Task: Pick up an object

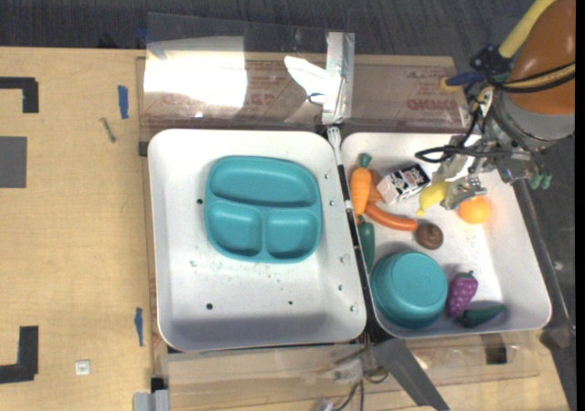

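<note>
Currently
Gripper [464, 183]: hovering at the frame's right, over right bin [535, 258]
Grip state: cannot tell
Contact: touching yellow piece [431, 196], seemingly

Evenly and brightly lit from above. Harsh white glare on the clear plastic sheet [196, 80] along the far edge of the left bin [174, 245], washing out detail there. Soft shadows tucked under the teal tray [263, 208] and the teal bowl [409, 288]. Slightly soft overall, grainy on the dark floor. Arm [547, 53] at the upper right corner blurred.
</note>
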Robot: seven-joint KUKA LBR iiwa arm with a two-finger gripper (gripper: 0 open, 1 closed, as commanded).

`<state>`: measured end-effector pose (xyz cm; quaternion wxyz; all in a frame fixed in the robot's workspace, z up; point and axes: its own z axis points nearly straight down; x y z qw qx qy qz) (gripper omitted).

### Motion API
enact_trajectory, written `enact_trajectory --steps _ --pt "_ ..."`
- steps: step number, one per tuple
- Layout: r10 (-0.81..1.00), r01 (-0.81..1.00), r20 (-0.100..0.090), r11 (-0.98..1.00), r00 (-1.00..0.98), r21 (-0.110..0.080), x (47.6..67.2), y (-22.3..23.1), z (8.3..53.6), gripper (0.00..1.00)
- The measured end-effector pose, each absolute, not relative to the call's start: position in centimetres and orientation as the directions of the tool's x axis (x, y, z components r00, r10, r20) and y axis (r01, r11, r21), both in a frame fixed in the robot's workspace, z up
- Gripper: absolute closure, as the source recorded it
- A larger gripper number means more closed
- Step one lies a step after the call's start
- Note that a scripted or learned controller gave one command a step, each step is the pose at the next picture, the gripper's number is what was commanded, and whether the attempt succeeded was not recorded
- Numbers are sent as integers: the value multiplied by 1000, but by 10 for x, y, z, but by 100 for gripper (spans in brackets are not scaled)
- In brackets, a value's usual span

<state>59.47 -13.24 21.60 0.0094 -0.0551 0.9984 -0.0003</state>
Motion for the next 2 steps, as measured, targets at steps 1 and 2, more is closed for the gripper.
enact_trajectory --steps 1,2 --pt "-2 -2 -12 1000 -1000 2 602 -60 241 100" --pt "33 33 -2 999 -999 2 540 -39 206 100"
